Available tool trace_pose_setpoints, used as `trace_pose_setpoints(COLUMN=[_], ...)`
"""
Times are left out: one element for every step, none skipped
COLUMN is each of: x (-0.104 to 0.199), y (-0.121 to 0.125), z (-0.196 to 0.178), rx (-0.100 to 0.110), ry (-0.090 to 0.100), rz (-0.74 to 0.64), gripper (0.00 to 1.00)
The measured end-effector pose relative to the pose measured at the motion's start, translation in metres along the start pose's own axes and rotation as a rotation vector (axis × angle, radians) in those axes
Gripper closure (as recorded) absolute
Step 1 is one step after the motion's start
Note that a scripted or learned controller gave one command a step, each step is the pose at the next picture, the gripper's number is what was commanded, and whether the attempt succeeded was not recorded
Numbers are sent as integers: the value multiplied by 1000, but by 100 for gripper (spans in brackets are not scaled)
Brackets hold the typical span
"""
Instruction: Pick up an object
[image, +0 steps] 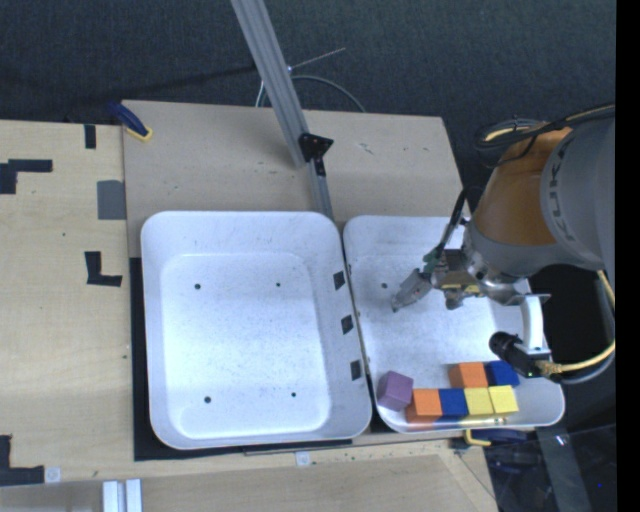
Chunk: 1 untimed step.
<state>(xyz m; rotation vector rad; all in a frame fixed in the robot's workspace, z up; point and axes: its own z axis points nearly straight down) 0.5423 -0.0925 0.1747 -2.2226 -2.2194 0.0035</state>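
A purple block (396, 389) and a cluster of orange, blue and yellow blocks (470, 391) lie along the near edge of the right bin (400, 245); the gripper (409, 294) hangs above the bin's middle, its grip impossible to tell; the left bin (240, 330) sits alongside.

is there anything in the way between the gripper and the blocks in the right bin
Nothing visible. The gripper is over bare floor of the right bin, and the purple block and the row of orange, blue and yellow blocks lie along the near edge, with open bin floor between.
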Motion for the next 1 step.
trace_pose_setpoints(x=[-8], y=[-7], z=[86], rx=[3], ry=[0], rz=[0], gripper=[0])
